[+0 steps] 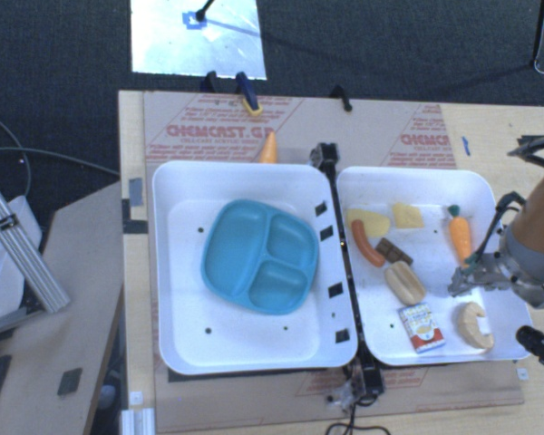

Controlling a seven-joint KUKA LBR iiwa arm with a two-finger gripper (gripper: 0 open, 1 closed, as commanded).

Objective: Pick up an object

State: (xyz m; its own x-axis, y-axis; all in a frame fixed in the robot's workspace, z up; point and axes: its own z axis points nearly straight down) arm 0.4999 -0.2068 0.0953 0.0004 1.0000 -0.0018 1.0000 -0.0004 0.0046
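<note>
Your two white bins sit side by side on the table (208, 120), divided by a black hinge strip. The left bin (177, 243) holds a blue divided plate (258, 255) near its middle, with bare white floor all round it, widest along the left wall and the near edge. The right bin (435, 181) is the crowded one: a yellow cheese wedge (374, 222) and a smaller pale yellow piece (407, 215) lie toward the far wall, a red sausage (367, 243) runs slantwise beside a dark brown bar (394, 251), and a tan bread roll (404, 282) lies just nearer than the bar. A small carton (421, 325) stands close to the near rim, with a pale half-round pastry (475, 324) to its right, also tight to the near edge. An orange carrot (460, 236) lies along the right side, near the wall. The gripper (469, 277) hangs over the right part of this bin, between the carrot and the pastry, touching neither as far as you can see; nothing shows between its fingers, but they are dark and blurred, and you cannot tell whether they are spread or closed. The arm (537, 243) is cut off by the frame's right edge. Another orange piece (268, 148) pokes up behind the left bin's far rim, partly hidden.
</note>
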